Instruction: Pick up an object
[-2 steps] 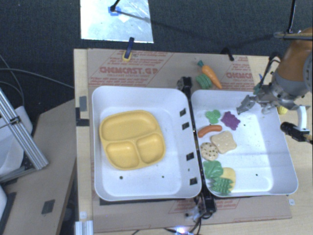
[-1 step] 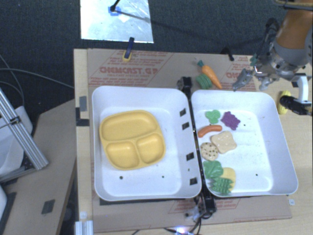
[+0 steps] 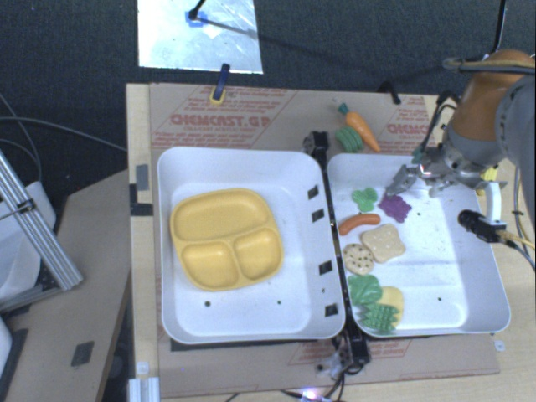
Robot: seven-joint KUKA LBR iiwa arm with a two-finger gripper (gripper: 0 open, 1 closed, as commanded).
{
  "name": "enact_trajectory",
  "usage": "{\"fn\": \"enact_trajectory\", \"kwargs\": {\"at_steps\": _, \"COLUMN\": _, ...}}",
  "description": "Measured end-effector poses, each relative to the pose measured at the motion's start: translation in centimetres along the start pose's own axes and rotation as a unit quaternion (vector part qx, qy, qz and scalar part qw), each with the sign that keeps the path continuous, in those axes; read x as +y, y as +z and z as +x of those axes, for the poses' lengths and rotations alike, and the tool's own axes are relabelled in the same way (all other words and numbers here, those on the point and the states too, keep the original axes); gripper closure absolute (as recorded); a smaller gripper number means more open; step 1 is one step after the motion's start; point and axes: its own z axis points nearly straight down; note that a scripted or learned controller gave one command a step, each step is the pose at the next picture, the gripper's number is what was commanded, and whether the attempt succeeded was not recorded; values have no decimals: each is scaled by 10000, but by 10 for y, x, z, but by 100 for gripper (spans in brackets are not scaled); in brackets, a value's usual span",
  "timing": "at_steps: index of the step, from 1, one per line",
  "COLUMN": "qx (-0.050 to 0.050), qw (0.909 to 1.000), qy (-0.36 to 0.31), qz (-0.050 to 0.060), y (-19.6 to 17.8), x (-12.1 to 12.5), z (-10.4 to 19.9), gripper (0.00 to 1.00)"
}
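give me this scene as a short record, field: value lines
left bin: yellow tray
right bin: purple piece, sausage, toast, cookie, green pieces
outside bins: carrot above the right bin
pincer: over right bin's top, just above purple piece
held: nothing seen

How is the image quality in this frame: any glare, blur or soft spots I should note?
Camera view: lighting is even and soft, with faint shadows under the toy food in the right bin. The shiny sheet at the top glares bright white-blue. The arm is slightly soft at the right edge, and the tool is small and smeary. The yellow tray in the left bin reads sharp.
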Motion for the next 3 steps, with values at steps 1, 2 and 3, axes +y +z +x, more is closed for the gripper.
{"fn": "enact_trajectory", "kwargs": {"at_steps": 1, "qx": -14, "qw": 10000, "qy": -20, "qz": -68, "y": -19, "x": 4, "z": 1, "gripper": 100}}
{"fn": "enact_trajectory", "kwargs": {"at_steps": 2, "qx": -18, "qw": 10000, "qy": -27, "qz": -87, "y": -31, "x": 5, "z": 0, "gripper": 100}}
{"fn": "enact_trajectory", "kwargs": {"at_steps": 3, "qx": -1, "qw": 10000, "qy": -7, "qz": -39, "y": -72, "x": -61, "z": 30, "gripper": 100}}
